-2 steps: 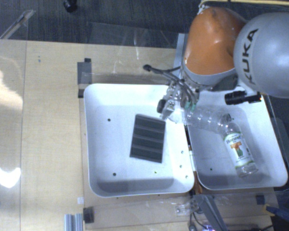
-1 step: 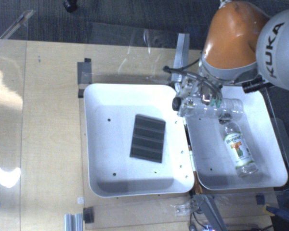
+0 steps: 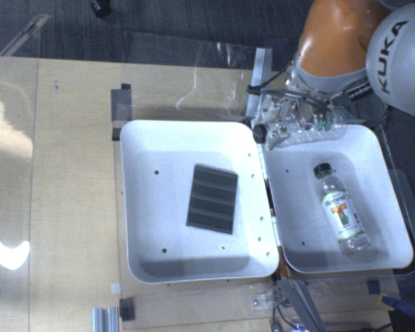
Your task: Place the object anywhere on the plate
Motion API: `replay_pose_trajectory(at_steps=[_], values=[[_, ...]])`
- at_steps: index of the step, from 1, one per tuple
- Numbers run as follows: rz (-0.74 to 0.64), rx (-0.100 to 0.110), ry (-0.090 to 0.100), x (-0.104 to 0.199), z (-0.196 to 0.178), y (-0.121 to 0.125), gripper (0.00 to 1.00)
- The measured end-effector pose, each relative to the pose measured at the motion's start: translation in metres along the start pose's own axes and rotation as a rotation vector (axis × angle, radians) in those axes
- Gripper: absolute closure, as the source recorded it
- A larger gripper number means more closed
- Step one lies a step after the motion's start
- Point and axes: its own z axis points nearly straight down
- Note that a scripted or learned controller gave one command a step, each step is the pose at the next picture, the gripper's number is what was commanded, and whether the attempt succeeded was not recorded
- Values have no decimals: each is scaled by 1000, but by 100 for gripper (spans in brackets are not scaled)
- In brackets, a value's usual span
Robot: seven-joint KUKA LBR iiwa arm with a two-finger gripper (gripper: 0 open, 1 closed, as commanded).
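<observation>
The camera view looks down at a slant on a pale wooden surface [image 3: 62, 206] that carries two shallow white bins side by side.

The left bin [image 3: 142, 254] sits near the centre of the frame. A dark grey rectangular plate [image 3: 212, 198] with raised ribs across it lies flat on the bin floor, a little toward 3 o'clock from the bin's middle and slightly tilted, apart from every wall.

The right bin [image 3: 391, 251] touches the left bin along their shared edge. A clear plastic bottle [image 3: 341, 211] lies on its side on this bin's floor. Its black cap points toward 11 o'clock and its base toward 5 o'clock. A label with orange and green marks wraps its middle. The bottle rests well apart from the plate, in the other bin.

The robot arm [image 3: 394, 54] enters from 2 o'clock. Its grey body bears the maker's name, and an orange section sits above the wrist. The tool [image 3: 285, 123] hangs over the far rim of the right bin, at about 12 o'clock from the bottle, close to where the two bins meet. It is a cluster of metal parts and wires, and whether it stands apart or together cannot be told. It is apart from the bottle, and nothing is seen held in it.

Beyond the bins, toward 12 o'clock, a sheet of clear plastic [image 3: 207, 75] lies on the surface before a dark floor.
</observation>
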Motion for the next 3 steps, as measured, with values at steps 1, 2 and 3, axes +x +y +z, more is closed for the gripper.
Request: replay_pose_trajectory(at_steps=[1,2,3], values=[[-304,0,-2,-13,-10,3,100],[-641,1,-1,-4,-3,-60,100],[-689,-3,5,76,41,-8,100]])
